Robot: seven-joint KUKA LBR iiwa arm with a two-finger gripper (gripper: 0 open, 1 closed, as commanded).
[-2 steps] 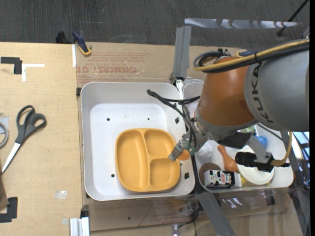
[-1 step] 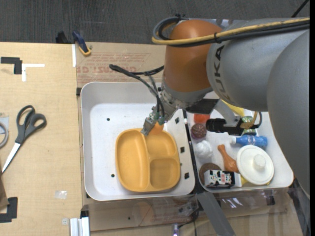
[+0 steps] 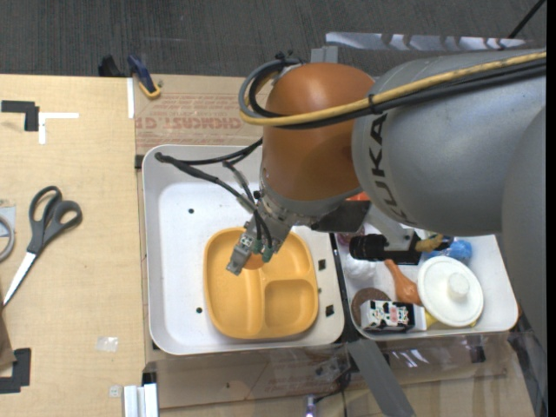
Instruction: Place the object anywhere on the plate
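Camera view, near edge: you see the wooden worktop at left, carrying black-handled scissors well apart from the bins.
Left bin: the white left bin holds a yellow-orange divided plate with three compartments, lying toward its near side.
Right bin: the right bin holds a white round lidded piece, an orange piece, a black cylinder, something blue and a small dark card-like item with a print you cannot read.
Hand: the hand hangs over the plate's far-left compartment, fingers pointing down and to the left. You cannot tell how far it is open, nor whether anything sits between the fingers.
Task object: you cannot tell which item it is; nothing lies visibly loose in the plate.
Writing: you can read part of "KUKA" in black letters on the grey arm; red mirrored lettering on the cardboard sheet behind the left bin is not legible to you.
Far side: dark floor lies beyond the worktop; a blue clip sits at the cardboard's edge.
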